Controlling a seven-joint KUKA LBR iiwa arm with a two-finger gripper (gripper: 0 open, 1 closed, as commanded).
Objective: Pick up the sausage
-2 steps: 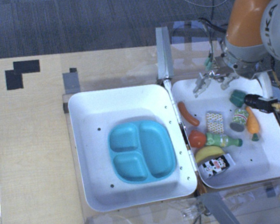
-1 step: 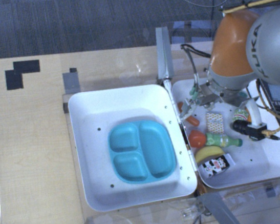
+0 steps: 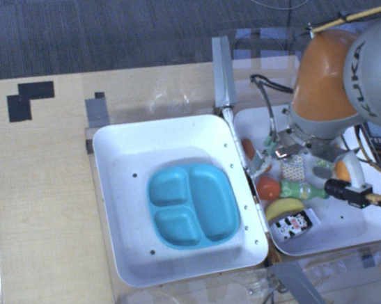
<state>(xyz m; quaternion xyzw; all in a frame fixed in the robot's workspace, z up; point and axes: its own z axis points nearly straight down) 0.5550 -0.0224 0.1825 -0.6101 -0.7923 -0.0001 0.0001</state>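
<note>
On the grey arm [image 3: 377, 79], "KUKA" lettering reads partly.

The left bin [image 3: 119, 193] offers open floor on every side of the blue divided tray [image 3: 194, 205] at its middle; the right bin [image 3: 370, 228] is crowded — a tomato [image 3: 268, 188], a banana [image 3: 284, 207], a green bottle [image 3: 301, 190] and a black-and-white box [image 3: 293, 224] sit close together by its left wall; the arm [image 3: 338, 78] overhangs its upper half; bare floor lies along its lower right.
</note>
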